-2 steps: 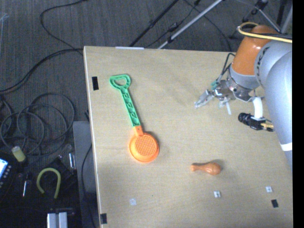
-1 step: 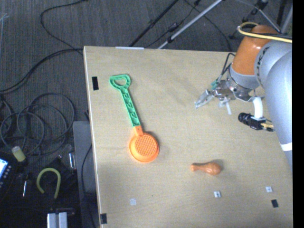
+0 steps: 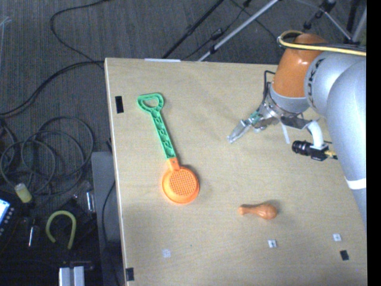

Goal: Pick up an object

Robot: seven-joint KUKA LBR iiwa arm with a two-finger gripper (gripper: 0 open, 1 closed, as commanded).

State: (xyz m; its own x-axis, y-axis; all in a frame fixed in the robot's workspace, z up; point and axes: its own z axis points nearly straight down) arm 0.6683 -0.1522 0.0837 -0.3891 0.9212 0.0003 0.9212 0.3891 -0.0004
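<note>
Orange toy drumstick lies low and right of middle on the worktop. Green-handled strainer lies further left. Up at the right, the hand holds nothing, fingers a little apart. Coming down between both toys, it might grab only air.

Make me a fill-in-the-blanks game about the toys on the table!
1. The toy strainer has an orange round head and a long ____ handle.
2. The small orange gourd-shaped toy lies to the ____ of the strainer's head in the camera view.
3. The gripper hangs over the ____ wooden board, touching neither toy.

Missing words: green; right; tan
</note>
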